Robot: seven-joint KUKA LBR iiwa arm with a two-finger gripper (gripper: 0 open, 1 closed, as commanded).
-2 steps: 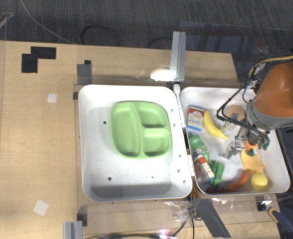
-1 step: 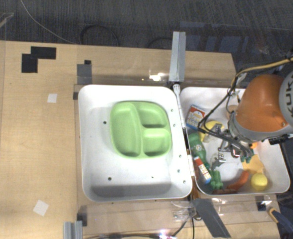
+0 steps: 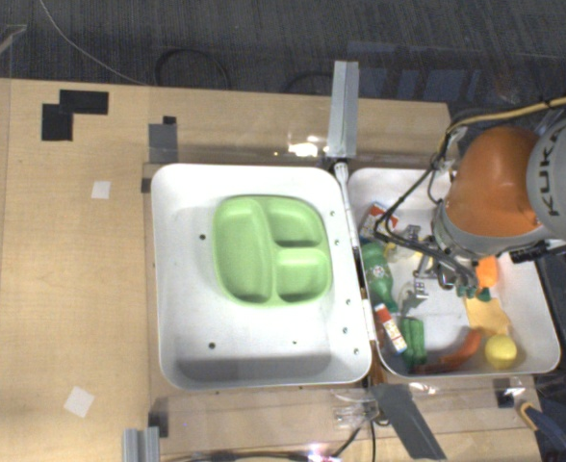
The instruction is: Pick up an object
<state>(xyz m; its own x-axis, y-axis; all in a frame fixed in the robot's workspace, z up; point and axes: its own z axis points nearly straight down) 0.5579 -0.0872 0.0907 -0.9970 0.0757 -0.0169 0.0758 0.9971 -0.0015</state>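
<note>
— Where's the claw?

— My two-finger metal gripper (image 3: 420,282) hangs low in the right-hand shallow white bin (image 3: 543,340), centre-right of the frame, under the arm's orange wrist band (image 3: 490,186). Whether it's apart or together, I cannot tell; cables and the wrist blur it.

— Holding anything?

— I see nothing between its tips. I judge I'm in the reaching step, with the grasp not yet made.

— What's nearest?

— A green plastic bottle (image 3: 377,275) just left of the claw, a small red-and-white tube (image 3: 391,327) below it, then a red pepper-shaped toy (image 3: 459,350) and a yellow round lemon-like toy (image 3: 501,351) toward the lower right. The left white bin (image 3: 182,287) carries a pale green divided tray (image 3: 269,248).

— Next move?

— I'd settle on one item, probably the bottle, centre over it and close squarely; the clutter invites a glancing miss.
</note>
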